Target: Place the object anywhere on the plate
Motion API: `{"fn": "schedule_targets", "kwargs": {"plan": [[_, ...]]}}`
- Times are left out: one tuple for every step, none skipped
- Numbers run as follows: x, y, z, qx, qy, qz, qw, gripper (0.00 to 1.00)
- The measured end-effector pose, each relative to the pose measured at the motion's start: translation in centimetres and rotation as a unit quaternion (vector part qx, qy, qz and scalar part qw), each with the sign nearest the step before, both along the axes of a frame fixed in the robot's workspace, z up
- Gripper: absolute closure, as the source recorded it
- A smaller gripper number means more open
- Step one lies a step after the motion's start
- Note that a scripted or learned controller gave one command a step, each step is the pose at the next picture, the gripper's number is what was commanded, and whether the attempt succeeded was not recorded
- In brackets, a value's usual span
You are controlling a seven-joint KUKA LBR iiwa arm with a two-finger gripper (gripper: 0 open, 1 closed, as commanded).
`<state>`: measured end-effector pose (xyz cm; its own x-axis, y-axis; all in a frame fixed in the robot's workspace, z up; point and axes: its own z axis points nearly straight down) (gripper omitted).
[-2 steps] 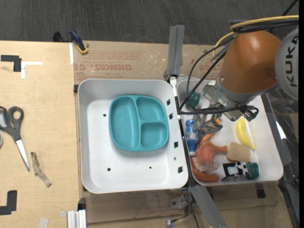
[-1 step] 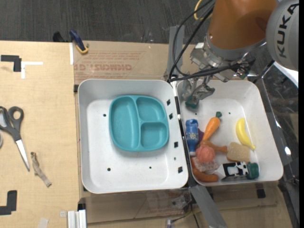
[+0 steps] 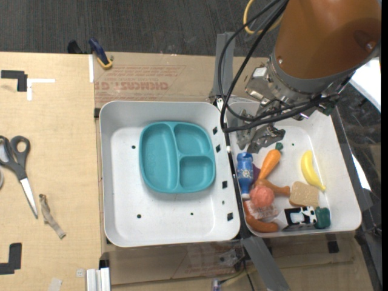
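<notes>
The teal three-compartment plastic plate (image 3: 177, 157) lies flat at the centre of the left white bin (image 3: 118, 223), left of frame centre, and carries no object; this is the target.

The candidate objects sit grouped in the right white bin (image 3: 342, 214), at lower right of the frame: an orange toy carrot (image 3: 268, 163), a yellow toy banana (image 3: 311, 170), a blue bottle (image 3: 244, 172), a pink ball (image 3: 262, 196) and a tan bread slice (image 3: 304, 194). All remain in the source bin, so the transfer is judged not yet begun.

The gripper (image 3: 259, 138) hangs over the upper left part of the right bin, just above the carrot. Finger opening cannot be determined; nothing is seen held.

Mirrored lettering on the cardboard sheet (image 3: 151, 80), at upper centre, is not reliably legible.
</notes>
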<state>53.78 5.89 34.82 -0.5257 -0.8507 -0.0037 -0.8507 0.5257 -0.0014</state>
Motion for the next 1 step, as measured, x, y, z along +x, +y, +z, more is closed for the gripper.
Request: {"fn": "schedule_targets", "kwargs": {"plan": [[4.41,-1.2,8.03,0.0002,-0.001,0.174,0.9848,1.0]]}}
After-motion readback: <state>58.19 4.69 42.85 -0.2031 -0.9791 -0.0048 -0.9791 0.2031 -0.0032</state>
